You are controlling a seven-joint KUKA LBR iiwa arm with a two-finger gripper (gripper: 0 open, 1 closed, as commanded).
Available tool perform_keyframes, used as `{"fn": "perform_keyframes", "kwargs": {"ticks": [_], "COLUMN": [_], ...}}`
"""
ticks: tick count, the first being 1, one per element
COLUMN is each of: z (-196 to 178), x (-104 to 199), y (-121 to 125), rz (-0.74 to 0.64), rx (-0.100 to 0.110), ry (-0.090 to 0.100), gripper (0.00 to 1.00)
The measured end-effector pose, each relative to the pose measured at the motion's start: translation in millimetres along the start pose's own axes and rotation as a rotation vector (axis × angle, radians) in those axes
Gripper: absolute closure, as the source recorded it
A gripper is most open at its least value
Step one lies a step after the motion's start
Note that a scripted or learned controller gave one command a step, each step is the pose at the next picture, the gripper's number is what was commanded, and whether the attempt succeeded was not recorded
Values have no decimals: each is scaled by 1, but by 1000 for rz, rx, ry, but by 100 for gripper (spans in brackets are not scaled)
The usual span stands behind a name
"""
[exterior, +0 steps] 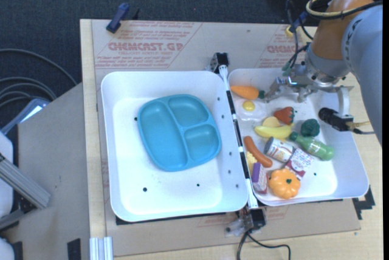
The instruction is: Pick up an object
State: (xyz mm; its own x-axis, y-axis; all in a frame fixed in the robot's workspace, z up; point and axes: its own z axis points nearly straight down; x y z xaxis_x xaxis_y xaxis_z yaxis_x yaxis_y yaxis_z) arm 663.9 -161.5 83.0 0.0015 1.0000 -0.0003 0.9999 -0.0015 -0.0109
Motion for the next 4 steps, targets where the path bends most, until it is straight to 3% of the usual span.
{"fn": "perform_keyframes", "kwargs": {"ticks": [2,4], "z": [0,-1], "x": [-9,10], "y": [0,1], "rz": [0,0], "rx": [-2,-3], "ry": [0,0], "gripper": [0,0]}}
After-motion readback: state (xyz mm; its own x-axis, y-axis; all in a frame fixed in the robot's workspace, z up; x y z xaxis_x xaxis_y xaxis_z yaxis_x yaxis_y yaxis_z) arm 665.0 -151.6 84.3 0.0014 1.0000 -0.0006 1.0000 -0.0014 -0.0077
